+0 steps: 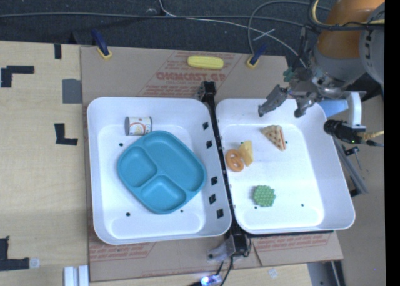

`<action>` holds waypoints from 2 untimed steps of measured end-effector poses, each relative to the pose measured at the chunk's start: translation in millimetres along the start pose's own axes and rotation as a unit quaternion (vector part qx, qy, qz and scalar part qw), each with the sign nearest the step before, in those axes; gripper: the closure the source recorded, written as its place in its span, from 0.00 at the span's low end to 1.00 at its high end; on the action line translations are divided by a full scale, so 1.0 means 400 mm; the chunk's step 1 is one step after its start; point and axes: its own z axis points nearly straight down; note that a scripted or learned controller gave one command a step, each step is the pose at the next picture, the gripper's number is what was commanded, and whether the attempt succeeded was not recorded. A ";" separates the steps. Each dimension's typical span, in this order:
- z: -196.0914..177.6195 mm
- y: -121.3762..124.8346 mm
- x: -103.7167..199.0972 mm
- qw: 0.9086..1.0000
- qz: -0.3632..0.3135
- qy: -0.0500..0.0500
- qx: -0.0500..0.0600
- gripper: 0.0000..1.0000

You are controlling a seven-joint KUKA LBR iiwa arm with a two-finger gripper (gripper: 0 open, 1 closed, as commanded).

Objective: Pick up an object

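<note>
Even, fairly bright overhead light is falling on the bench; both white bins (100, 153) are reading clean, not blowing out. Soft, short shadows are lying under the blue tray (161, 170) and along bin walls. Slight glare is showing on the orange band (350, 16). Whole frame is looking soft and low-res; small items are blurring. The dark backdrop at top is staying dim and grainy.

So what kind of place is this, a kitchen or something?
More likely a robot test bench than a kitchen. A robot arm's gripper hangs open over two white bins clamped onto cardboard, cables trail across the bench, and the food, such as the pizza slice, looks like toy food.
</note>
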 end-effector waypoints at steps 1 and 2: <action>-0.021 0.005 0.001 1.000 -0.001 -0.001 -0.007 0.00; 0.135 -0.006 0.011 1.000 -0.001 -0.001 -0.005 0.00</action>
